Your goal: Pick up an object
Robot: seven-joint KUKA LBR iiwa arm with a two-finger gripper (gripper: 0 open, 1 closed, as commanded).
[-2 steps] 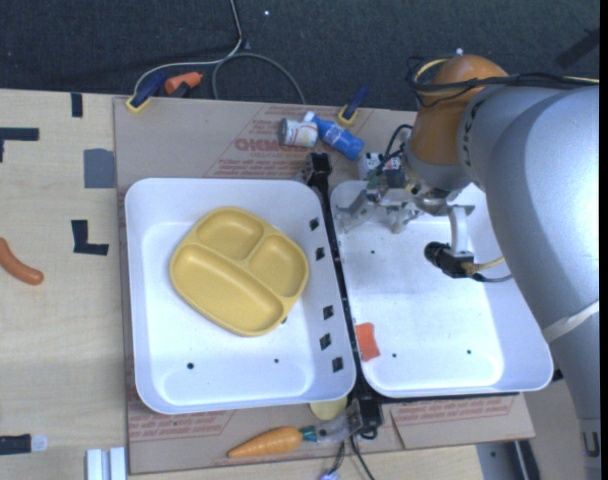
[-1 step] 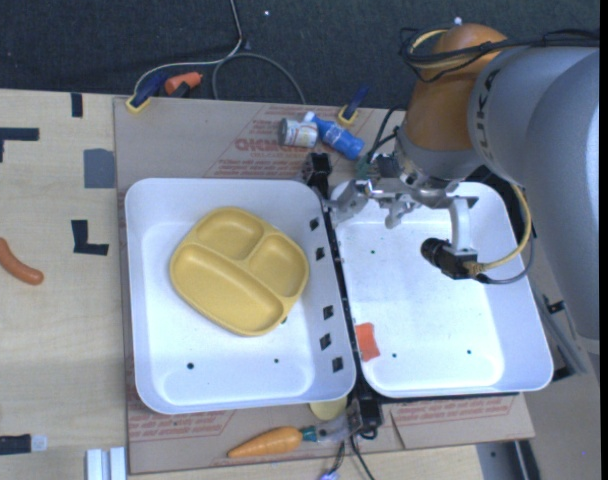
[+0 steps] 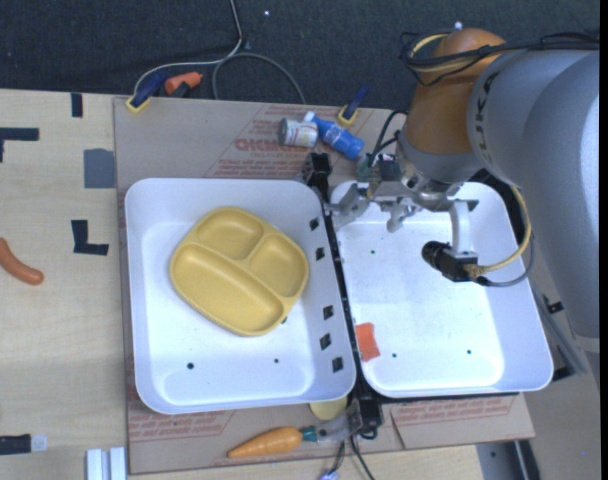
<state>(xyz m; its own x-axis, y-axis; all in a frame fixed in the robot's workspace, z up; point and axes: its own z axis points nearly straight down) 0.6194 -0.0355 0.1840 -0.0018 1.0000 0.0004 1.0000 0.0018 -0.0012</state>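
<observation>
In the left bin (image 3: 144, 298), a yellow divided plate (image 3: 240, 269) lies flat near the middle, its three compartments facing up, with bare white floor around it on every side. The right bin (image 3: 524, 358) sits just beside it, the two walls touching along a line of black clips. A small orange block (image 3: 367, 342) rests on the right bin's floor close to that shared wall, toward the near side. The grey arm with its orange band (image 3: 452, 78) reaches in from the right and comes down over the far part of the right bin. The gripper (image 3: 404, 208) hangs at the far left corner of this bin, above the floor, well apart from the orange block; whether it is spread or pressed together cannot be told from this angle, and nothing is seen in it. On the cardboard beyond the bins lies a blue and white bottle (image 3: 322, 134) on its side. On the bench to the far left rests an orange sausage-shaped toy (image 3: 17, 261). At the near edge, below the bins, lies a toy carrot (image 3: 267, 442).
</observation>
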